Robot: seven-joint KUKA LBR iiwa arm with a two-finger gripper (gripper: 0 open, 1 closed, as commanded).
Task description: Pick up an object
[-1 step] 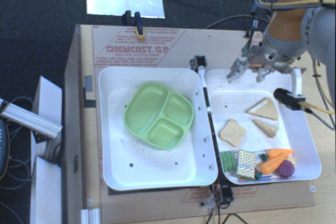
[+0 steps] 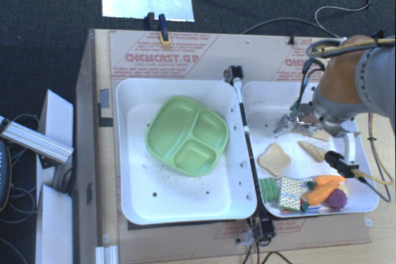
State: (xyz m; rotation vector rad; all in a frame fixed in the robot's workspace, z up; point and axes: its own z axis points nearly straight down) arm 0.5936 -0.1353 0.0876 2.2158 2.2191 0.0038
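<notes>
Gripper: the gripper [image 2: 289,125] is hanging low over the bare upper part of the right bin [image 2: 266,96], its fingers looking slightly parted, and nothing is showing between them.
Arm: the grey arm [image 2: 365,80] is reaching in from the right, with its orange band sitting just above the wrist.
Progress: judging by this, nothing is being carried yet; closing on an object and lifting it are both remaining.
Nearest object: a pale bread slice [image 2: 274,159] is lying just below the gripper, near but apart from it.
Also close: a tan wedge-shaped piece [image 2: 312,149] is lying to the gripper's lower right, near the wrist.
Farther objects: a green ridged item [image 2: 269,188], a patterned packet [image 2: 290,193], an orange carrot [image 2: 322,189] and a purple item [image 2: 337,198] are crowding the bin's bottom edge, well apart from the gripper.
Left bin: the left bin [image 2: 133,133] is holding a green divided plate [image 2: 187,135], across the centre divider from the gripper.
</notes>
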